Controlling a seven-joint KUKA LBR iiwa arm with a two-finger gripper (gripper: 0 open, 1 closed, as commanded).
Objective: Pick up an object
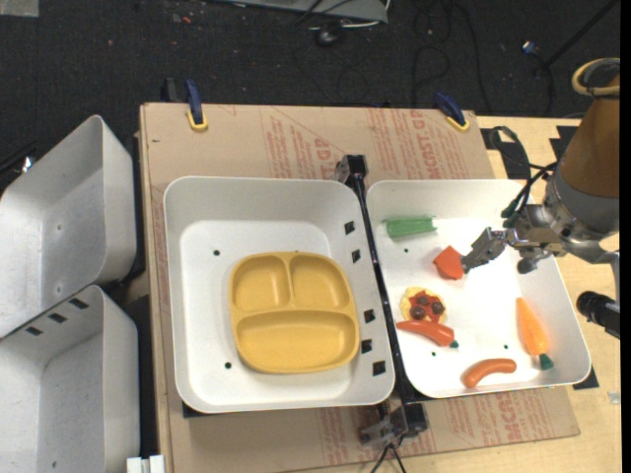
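The right bin [567,294] holds several toy foods: a green piece [410,227] at the back left, an orange-red block [450,262], a pizza-like piece with dark toppings [425,305], a red chili pepper [428,332], an orange sausage [488,371] and a carrot [532,329]. My gripper [485,249] reaches in from the right and hangs over the right bin, its dark fingers just right of the orange-red block. Nothing shows between the fingers.
The left bin [187,264] holds a yellow divided plate [293,311]. A black divider [370,264] runs between the bins. Two spare white bins [59,284] stand off the bench at the left. Cardboard [296,136] lies under both bins.
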